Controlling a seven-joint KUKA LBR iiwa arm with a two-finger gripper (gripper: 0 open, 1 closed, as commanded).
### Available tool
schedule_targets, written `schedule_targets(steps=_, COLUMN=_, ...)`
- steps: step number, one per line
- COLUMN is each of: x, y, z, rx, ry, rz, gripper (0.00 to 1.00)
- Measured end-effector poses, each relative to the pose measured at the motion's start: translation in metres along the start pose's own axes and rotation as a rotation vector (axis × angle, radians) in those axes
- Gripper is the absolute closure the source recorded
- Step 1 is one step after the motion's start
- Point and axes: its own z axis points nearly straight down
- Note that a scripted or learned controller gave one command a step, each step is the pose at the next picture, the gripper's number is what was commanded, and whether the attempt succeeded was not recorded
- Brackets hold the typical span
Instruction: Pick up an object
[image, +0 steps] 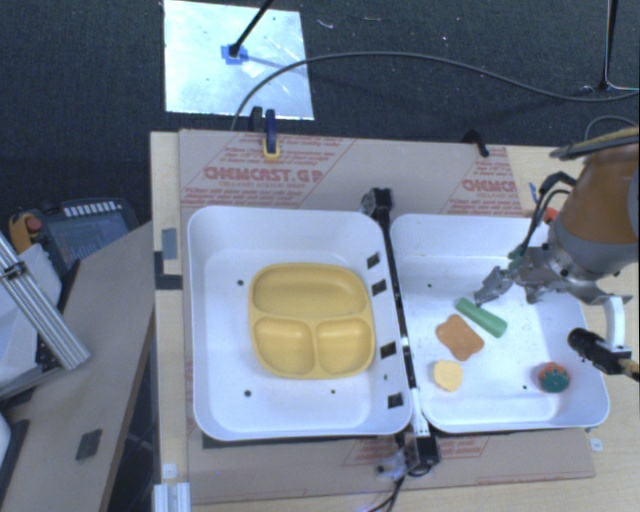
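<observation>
Two shallow white bins are shown side by side on the counter (170, 300). The left bin (215, 400) is seen to hold one yellow divided plate (310, 320) with three compartments. In the right bin (580, 405) four small objects are counted: one green block (481, 317), one orange-brown flat piece (459, 337), one pale yellow round piece (448, 376), and one small red-and-teal object (553, 377) near the bin's right wall. The arm (600, 210) is seen entering from the right, with the gripper (515, 282) held low over the upper middle of the right bin. Whether the fingers are spread or pressed together cannot be told, since their tips are blurred and lost among the dark metal parts; nothing is seen pinched between them. The nearest candidate is judged to be the green block, which lies just below and slightly left of the gripper in the view, apart from it. Its long axis is set on a diagonal, running from upper left to lower right. The orange-brown piece lies just beside the block's lower side, so a crowded grasp may be expected there. The yellow round piece and the red-and-teal object lie farther off, well apart from each other. No object is judged to be lifted yet.
</observation>
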Motion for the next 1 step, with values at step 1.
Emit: schedule_targets(steps=1, x=0.0029, y=0.0039, z=0.0615, rx=0.002, ry=0.001, rz=0.000, gripper=0.00)
